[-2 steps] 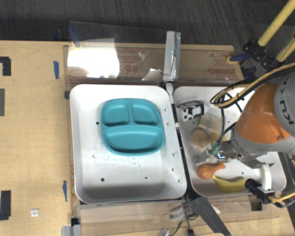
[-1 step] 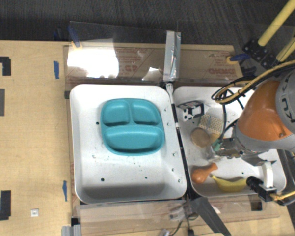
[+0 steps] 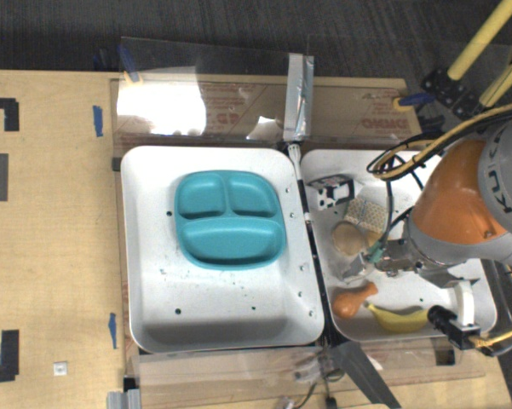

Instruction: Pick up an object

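The arm (image 3: 468,203) enters at the right of the frame and covers much of the right bin (image 3: 486,309); its grey and orange bulk hides the bin's right half. The gripper (image 3: 366,261) sits low over the bin's middle, and whether it is spread or pressed together cannot be told, since the wrist and cables blur into it. Nothing can be seen pinched in it.

In the right bin, toward the lower right of the frame, an orange carrot-like piece (image 3: 353,300) lies near the front wall, with a banana (image 3: 398,317) just beside it to the right. Above them a tan round thing (image 3: 349,239) is partly covered by the gripper, and a pale mesh-like object (image 3: 371,215) lies just above that. A small black-and-white toy (image 3: 330,194) sits near the bin's upper left corner; what it is stays unclear.

The left bin (image 3: 153,305), in the middle of the frame, holds a teal divided plate (image 3: 230,220) with three compartments.

Red printing shows on the cardboard (image 3: 238,105) behind the bins, too faint and glared to read. Grey letters "KU" (image 3: 507,181) show on the arm at the right edge, cut off by the frame.
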Tool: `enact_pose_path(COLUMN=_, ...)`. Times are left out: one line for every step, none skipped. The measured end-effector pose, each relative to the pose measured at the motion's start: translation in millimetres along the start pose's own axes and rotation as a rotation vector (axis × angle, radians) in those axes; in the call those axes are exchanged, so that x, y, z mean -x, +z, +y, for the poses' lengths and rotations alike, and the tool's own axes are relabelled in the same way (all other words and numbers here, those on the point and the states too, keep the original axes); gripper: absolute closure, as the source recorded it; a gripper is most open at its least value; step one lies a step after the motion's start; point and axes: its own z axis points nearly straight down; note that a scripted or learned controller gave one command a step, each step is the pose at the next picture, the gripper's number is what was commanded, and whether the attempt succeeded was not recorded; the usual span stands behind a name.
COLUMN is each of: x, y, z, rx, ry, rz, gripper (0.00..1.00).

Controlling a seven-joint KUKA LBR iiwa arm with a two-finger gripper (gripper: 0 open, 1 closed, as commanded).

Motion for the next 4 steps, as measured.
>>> enact_pose_path(x=20.9, y=11.5, z=37.9, rx=-0.007, ry=-0.059, rz=0.002, gripper=0.00)
enact_pose_path(x=20.7, y=0.0, z=40.0, rx=-0.001, ry=-0.059, rz=0.001, gripper=1.00)
enact_pose_path(x=28.4, y=11.1, z=72.3, rx=-0.006, ry=-0.256, rz=0.001, gripper=1.00)
enact_pose_path(x=28.5, y=11.7, z=72.5, rx=-0.004, ry=-0.255, rz=0.000, gripper=0.00)
